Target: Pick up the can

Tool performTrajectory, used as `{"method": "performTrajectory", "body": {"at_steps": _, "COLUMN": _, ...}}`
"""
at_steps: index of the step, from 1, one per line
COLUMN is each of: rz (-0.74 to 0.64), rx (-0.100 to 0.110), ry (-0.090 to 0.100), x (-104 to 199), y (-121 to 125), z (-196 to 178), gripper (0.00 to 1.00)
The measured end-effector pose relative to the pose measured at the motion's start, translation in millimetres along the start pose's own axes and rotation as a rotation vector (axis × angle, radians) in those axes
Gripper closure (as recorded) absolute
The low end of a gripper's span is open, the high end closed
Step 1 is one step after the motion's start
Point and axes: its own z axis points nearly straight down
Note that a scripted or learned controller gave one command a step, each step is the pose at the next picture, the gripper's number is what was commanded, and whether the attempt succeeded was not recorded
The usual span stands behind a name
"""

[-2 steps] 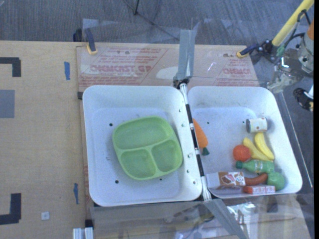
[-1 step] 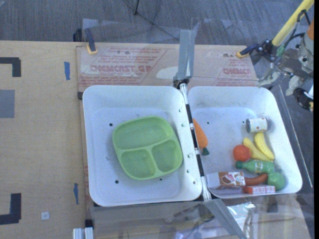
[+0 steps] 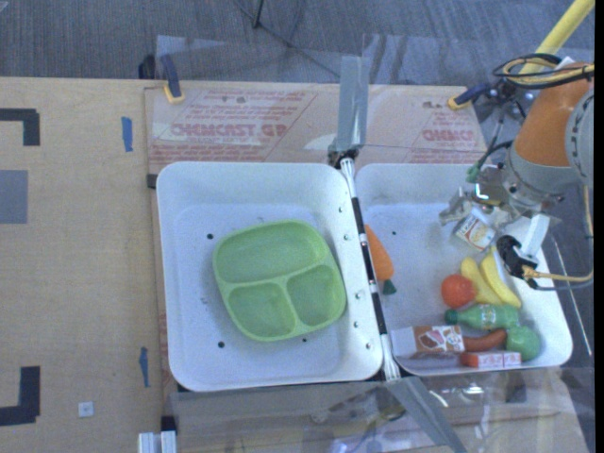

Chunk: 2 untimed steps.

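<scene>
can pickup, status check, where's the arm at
Gripper low over right bin, far corner. Can not identifiable from here. Banana, tomato, bottle crowded below it.

- The arm [image 3: 557,130] is seen reaching in from the right edge, at the far right of the scene.
- Its orange band [image 3: 547,125] is presented broadside above the wrist, with grey casing to the right of it.
- The wrist is pitched downward and leftward.
- The gripper [image 3: 481,217] is held low, left of and below the band, its metal parts pointing toward the near left.
- Black and yellow cables [image 3: 528,64] are looped over the top of the arm, and another is trailed off to the right lower down.
</scene>
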Motion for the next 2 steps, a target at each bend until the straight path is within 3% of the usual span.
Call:
{"method": "performTrajectory", "body": {"at_steps": 1, "rz": 0.022, "rx": -0.004, "ry": 0.0, "x": -3.1, "y": -29.5, "z": 5.0, "gripper": 0.0}}
{"method": "performTrajectory", "body": {"at_steps": 2, "rz": 0.023, "rx": -0.013, "ry": 0.001, "x": -2.9, "y": -26.4, "z": -8.5, "gripper": 1.0}}
